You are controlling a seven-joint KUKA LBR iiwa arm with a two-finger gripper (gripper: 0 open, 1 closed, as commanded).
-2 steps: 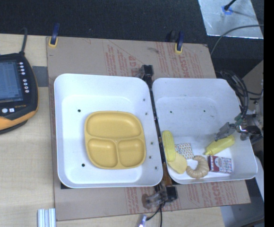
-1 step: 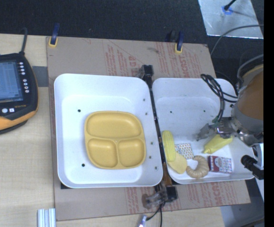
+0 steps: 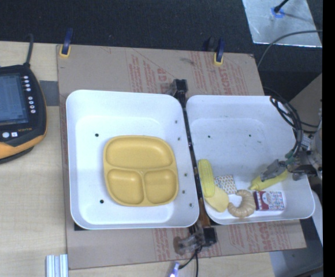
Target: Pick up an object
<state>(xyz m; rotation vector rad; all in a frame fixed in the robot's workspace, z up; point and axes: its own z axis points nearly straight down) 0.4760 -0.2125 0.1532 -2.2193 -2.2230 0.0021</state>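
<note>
2 bins on the bench here. The left bin has a yellow tray sitting in the middle of it. The right bin has all the small stuff bunched along its near edge: a corn cob, a lemon-colored wedge touching the cob's lower end, a tan ring like a bagel or donut, a small packet just above it, and a red and white box beside the ring.

The hand is low at the right side of that bin, and there's a yellow strip sitting right at its tip. Looks like a banana or peel, too small to be sure. The hand seems closed narrow around the strip, so I'd call it gripped, but only just.

My take on doing this well: lift straight up and slow, since the grip looks like it's near 1 end of the strip and it could swing or slide out. Keep clear of the bin wall on the right and don't drag across the box, which lies just below. If it slips, go back for a middle grab.
</note>
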